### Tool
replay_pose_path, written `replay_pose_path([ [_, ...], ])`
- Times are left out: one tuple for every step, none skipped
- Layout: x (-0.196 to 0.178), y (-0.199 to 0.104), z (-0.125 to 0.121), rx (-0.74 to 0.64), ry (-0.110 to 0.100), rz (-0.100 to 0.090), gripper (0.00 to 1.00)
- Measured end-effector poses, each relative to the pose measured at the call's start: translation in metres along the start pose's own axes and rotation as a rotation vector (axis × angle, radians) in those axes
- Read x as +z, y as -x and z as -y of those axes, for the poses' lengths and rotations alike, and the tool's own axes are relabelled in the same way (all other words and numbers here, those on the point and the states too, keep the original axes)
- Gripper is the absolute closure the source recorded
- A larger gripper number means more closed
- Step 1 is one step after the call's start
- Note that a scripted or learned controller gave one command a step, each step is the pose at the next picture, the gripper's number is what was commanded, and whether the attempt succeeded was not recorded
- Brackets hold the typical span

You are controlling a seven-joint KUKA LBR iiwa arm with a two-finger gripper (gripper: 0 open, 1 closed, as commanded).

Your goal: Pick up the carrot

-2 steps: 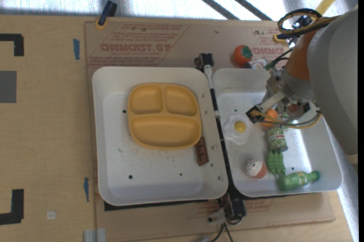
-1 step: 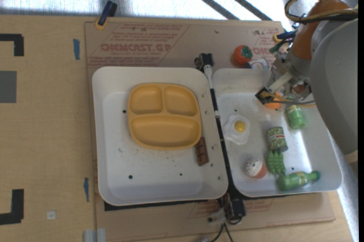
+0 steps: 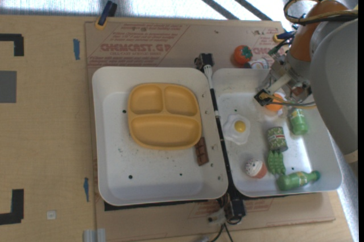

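Observation:
The carrot (image 3: 275, 105) shows as a small orange patch in the back part of the right bin (image 3: 327, 178), mostly hidden under the gripper. My gripper (image 3: 277, 94) hangs directly over it, low in the bin and reaching in from the right. The arm's grey body with its orange band covers the bin's back right corner. Whether the carrot is held cannot be made out.
The right bin also holds a fried egg (image 3: 238, 127), a green can (image 3: 276, 139), a green bottle (image 3: 297, 179), a pale green item (image 3: 297, 121) and a red-and-white piece (image 3: 255, 168). A tomato (image 3: 242, 54) lies behind the bin. The left bin (image 3: 108, 178) bears a yellow divided plate (image 3: 164, 115) and a brown bar (image 3: 201, 151).

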State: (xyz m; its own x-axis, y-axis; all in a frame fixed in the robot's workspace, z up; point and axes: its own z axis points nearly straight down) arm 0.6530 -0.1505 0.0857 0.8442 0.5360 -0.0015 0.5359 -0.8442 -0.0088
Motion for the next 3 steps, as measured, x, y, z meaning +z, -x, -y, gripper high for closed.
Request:
replay_pose_path([
  [0.001,0.044,0.017,-0.311,0.003,-0.001,0.00],
  [0.000,0.047,0.010,-0.378,-0.018,-0.011,0.00],
  [0.000,0.042,0.004,-0.662,-0.032,-0.011,0.00],
])
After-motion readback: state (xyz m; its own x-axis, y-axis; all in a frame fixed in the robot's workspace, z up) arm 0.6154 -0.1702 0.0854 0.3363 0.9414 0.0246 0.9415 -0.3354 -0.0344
